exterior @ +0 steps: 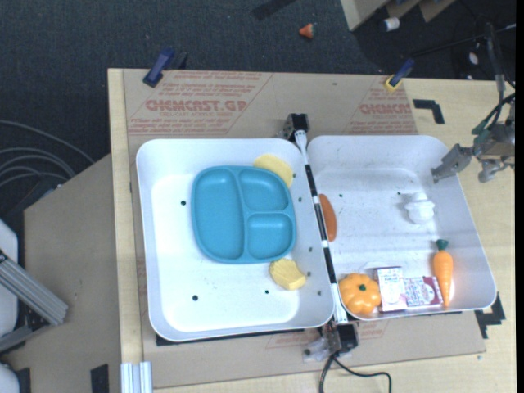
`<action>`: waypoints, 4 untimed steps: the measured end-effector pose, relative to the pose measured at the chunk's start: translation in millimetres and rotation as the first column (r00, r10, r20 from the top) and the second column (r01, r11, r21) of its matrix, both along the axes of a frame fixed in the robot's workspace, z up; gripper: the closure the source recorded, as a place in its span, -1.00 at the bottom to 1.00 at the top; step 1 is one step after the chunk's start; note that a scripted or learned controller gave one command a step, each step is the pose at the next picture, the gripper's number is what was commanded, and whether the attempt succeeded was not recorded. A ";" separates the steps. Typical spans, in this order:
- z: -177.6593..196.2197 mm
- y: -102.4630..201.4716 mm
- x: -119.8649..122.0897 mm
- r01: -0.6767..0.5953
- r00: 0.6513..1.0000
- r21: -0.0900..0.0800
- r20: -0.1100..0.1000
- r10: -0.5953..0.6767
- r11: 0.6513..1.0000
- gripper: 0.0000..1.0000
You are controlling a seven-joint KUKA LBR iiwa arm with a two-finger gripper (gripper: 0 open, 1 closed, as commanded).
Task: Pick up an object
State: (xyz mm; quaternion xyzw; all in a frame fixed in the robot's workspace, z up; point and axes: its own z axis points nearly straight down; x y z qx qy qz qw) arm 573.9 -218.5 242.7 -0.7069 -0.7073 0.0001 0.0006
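Divided tray (242,214) in left bin (164,244) — pumpkin (360,293), carrot (443,273) in right bin (360,166).

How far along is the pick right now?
Nothing looks picked yet. The hand sits at the right bin's far right edge with nothing visible in it. The carrot, pumpkin and packet lie in that bin. Approach, grasp and lift all remain.
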 end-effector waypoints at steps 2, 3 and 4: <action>-157.9 44.9 -90.3 0.001 1.000 0.001 0.000 -0.001 1.000 -1.00; -157.4 95.7 -94.0 0.000 1.000 0.001 0.002 0.000 1.000 -1.00; -147.5 96.0 -93.7 0.000 1.000 0.001 0.003 0.000 1.000 1.00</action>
